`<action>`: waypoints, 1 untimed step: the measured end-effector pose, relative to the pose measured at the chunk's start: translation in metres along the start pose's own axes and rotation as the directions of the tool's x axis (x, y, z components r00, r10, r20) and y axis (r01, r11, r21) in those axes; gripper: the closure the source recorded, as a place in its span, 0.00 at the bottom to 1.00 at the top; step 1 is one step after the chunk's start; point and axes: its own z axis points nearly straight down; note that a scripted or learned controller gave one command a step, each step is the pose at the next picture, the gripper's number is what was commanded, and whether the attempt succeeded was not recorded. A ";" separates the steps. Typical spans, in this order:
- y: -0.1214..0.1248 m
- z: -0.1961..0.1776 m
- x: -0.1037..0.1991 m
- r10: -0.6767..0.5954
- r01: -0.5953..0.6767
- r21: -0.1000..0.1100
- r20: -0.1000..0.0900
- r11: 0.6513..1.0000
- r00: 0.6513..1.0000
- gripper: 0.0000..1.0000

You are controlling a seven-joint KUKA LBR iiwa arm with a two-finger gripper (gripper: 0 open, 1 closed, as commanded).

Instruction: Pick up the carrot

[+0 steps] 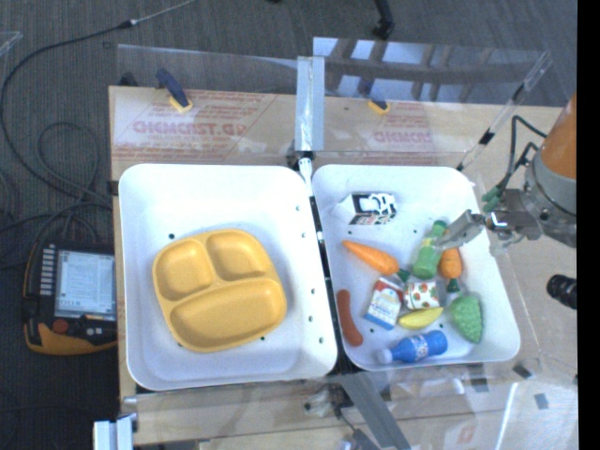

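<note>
Two shallow white bins sit side by side on my desk [216, 125]. My grey arm [553, 200] with its orange band comes in from the right and is cut off at the frame's edge, so little of it shows. The left white bin [141, 195] holds a yellow three-compartment plastic plate [220, 289], with nothing in its sections. The right white bin [487, 331] carries a crowd of toy food, overlapping enough that some pieces are hard to name. My hand [461, 228] hangs over that bin's right side, above a green bottle [428, 256] and a small orange fruit [451, 263]; whether its fingers are spread or closed I cannot tell, and I see nothing between them. The long orange carrot [370, 256] lies on the bin floor left of my hand, slanted, apart from it. Nearby lie a blue bottle [414, 348], a red sausage [348, 317], a green leafy vegetable [468, 316] and a yellow banana [420, 318].
</note>
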 end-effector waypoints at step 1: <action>0.070 0.098 0.010 -0.317 0.317 -0.001 -0.001 0.948 0.948 0.00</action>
